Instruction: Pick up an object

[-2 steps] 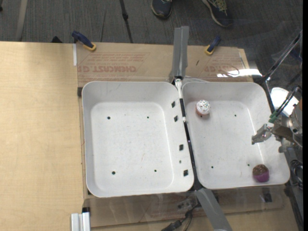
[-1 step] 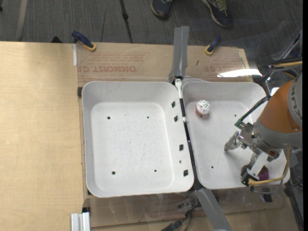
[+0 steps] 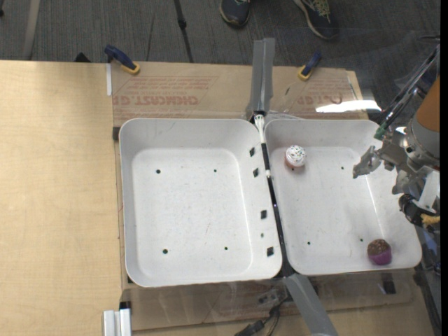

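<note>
Right bin point(image 3: 329, 257), smooth white plastic: speckled white ball point(image 3: 295, 156) at 11, rounded purple-brown lump point(image 3: 379, 251) at 5. Pincer point(image 3: 381, 163) at 3, aperture can't tell.

**Cut off, hidden and unclear**

The arm point(image 3: 428, 117) runs out of frame at 3 o'clock, so just its wrist end is in view. The gripper point(image 3: 381, 161) is small and partly masked by its own hardware; whether anything sits between its parts cannot be told. At 12 o'clock, 2 shoes point(image 3: 238, 0) are cropped by the top edge. The right bin point(image 3: 329, 261) has its 3 o'clock rim hidden beneath the arm. The mirrored cardboard lettering point(image 3: 162, 98) is too blurred to read fully.
</note>
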